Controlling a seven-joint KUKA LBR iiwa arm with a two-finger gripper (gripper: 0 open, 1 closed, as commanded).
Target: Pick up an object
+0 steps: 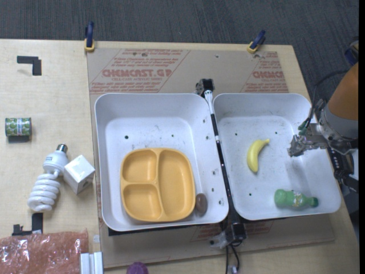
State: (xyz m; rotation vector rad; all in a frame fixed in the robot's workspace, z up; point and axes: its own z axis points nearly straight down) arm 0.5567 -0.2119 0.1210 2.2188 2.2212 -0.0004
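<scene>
Gripper [297, 145] hangs over the right bin [228, 110], around three o'clock, nothing between its fingers; how wide they're parted, I can't tell. Banana [256, 154] lies loose on the floor toward nine o'clock of it, green bottle [294, 199] down at six. Either looks a fair target, both lying clear of the walls.

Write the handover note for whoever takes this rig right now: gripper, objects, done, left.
Gripper: over the right bin, near its right wall, nothing seen between its fingers.
Objects: banana mid right bin; green bottle lying near its front edge. Yellow divided plate in left bin, small brown object at its right edge.
Done: nothing lifted.
Left: grasp and raise one object.
</scene>
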